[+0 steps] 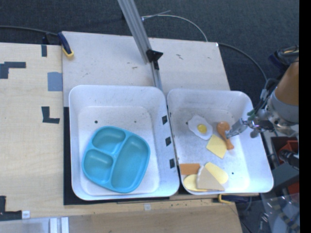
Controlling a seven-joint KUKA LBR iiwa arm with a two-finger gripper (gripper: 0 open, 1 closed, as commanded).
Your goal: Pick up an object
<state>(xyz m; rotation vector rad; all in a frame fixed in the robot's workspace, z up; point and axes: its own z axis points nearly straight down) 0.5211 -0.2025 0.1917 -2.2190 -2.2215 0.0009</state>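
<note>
Several toy foods lay in the right bin (252,176), and I judged the orange drumstick (225,134) nearest the gripper (237,128) the likeliest pick: light, rigid, smooth plastic, best pinched across its narrow shaft. I could not tell whether the jaws were released or clenched. Beside the drumstick sat a fried egg (200,127) and, touching it, a yellow cheese slice (217,146), crowding the approach.

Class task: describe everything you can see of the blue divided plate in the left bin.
The blue divided plate is a glossy, plastic-looking tray, light blue, with rounded corners and three sunken compartments: two small ones on its left side and one large one on its right. It lies flat and slightly turned on the floor of the left bin, toward the near-left corner. Nothing rests in it.
</note>
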